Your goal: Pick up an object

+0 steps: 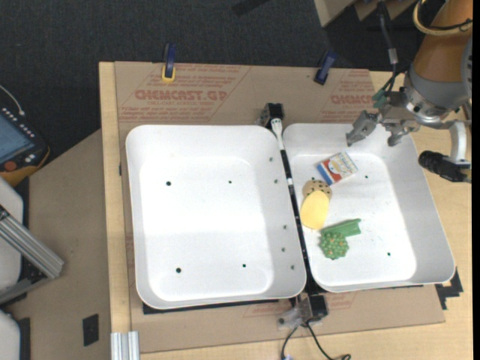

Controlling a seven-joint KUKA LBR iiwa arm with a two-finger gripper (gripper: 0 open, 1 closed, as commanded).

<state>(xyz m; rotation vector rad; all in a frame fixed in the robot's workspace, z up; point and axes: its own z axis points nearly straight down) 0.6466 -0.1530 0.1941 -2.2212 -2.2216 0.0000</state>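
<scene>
My gripper (376, 130) hangs over the far edge of the right bin (420, 201), its two fingers spread apart with nothing between them. Below it, to the left, lies a small white packet with red and blue print (337, 168). A yellow, lemon-shaped piece (315, 209) with a brown speckled end (317, 189) rests near the bin's left wall. Beside it, toward the front, lies a green broccoli-like piece (337, 239). All three objects lie apart from the gripper.
The left bin (202, 208) sits next to the right one, parted by a black divider strip (289, 193). Both rest on a cardboard sheet (187, 88) held by blue clamps (169, 61) at the back.
</scene>
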